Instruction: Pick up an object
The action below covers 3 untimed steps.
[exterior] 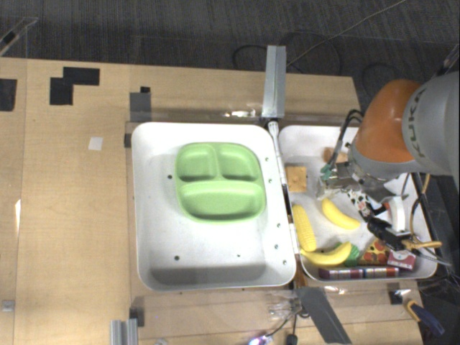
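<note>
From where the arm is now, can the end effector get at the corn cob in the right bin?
Probably yes: the corn cob lies uncovered by the bin's left wall, with the end effector just above and right of it.

A yellow banana [340,215] lies slantwise in the right bin [305,136], beside a corn cob [305,228].

Pale green divided plate [218,179] in white left bin [154,214]. White right bin [310,136] holds yellow corn cob [304,227], yellow banana [339,214], second yellow banana with green tip [332,254], tan square [296,177], dark marker with multicoloured label [357,272]. Grey arm [435,124] with orange band [384,124]. Light wood bench [65,207] with black patches.
</note>
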Motion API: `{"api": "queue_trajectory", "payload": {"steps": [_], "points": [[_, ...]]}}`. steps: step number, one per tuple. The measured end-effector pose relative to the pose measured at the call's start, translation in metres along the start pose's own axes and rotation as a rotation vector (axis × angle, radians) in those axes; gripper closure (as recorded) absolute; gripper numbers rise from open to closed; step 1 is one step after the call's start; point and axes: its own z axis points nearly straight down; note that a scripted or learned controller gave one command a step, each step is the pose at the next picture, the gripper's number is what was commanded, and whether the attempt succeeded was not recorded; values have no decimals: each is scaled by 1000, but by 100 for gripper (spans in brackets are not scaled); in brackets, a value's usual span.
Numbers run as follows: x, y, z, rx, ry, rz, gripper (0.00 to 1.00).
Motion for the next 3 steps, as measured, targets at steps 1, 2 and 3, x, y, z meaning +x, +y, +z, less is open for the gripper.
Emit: {"api": "queue_trajectory", "payload": {"steps": [1,2,3], "points": [[55,19,-87,3,-1,18,100],[30,90,-95,3,-2,-142,100],[30,93,-105,0,-3,-147,100]]}}
